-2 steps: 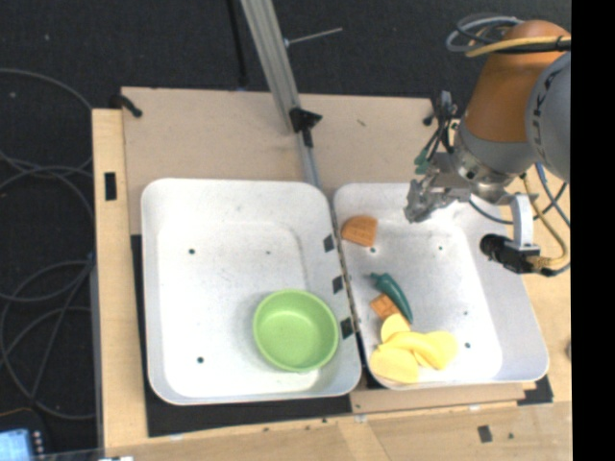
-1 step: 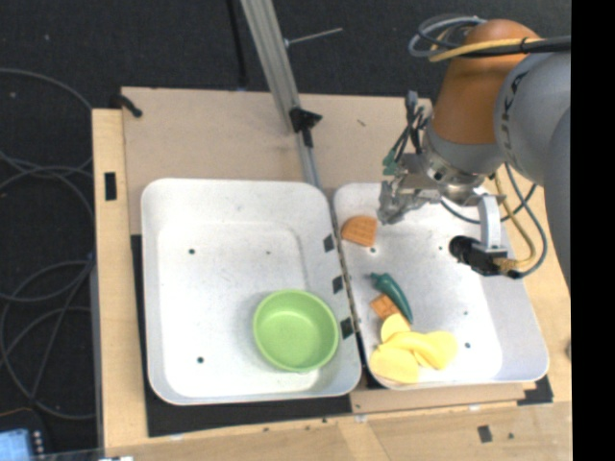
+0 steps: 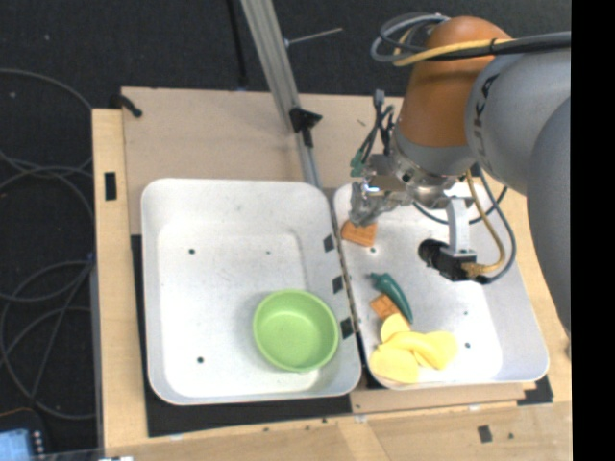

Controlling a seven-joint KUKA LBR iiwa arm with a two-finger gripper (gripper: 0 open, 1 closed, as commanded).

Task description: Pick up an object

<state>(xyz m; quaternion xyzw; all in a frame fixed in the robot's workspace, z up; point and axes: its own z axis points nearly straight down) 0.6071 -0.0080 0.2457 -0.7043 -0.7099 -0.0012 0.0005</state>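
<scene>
Nearest the camera, the wooden bench [image 3: 115, 353] is carrying two shallow white bins side by side. The left bin [image 3: 192, 248] is holding a green bowl [image 3: 296, 329], sitting upright near its front right corner, close to the wall shared with the other bin.

The right bin [image 3: 500, 344] is holding more. At its front, a cluster of yellow pieces [image 3: 413, 350] is lying against the near rim. Just behind them a small orange block [image 3: 383, 306] is touching the yellow cluster, and a dark green pepper-shaped item [image 3: 392, 293] is lying tilted just beside that block. Further back, near the dividing wall, an orange block [image 3: 358, 234] is sitting directly under the gripper [image 3: 366, 206].

The gripper is hanging over the back left part of the right bin, fingers pointing down at that orange block. It looks to be touching or just above the block; can't tell how wide the fingers are or whether they have a grip on it.

A black fitting with cables [image 3: 447, 257] is hanging off the wrist over the middle of the right bin. The orange band [image 3: 447, 84] and grey arm [image 3: 538, 104] are covering the bin's back right corner.

Beyond the bins, a metal rail [image 3: 274, 65] is slanting across the bench's back edge.
</scene>
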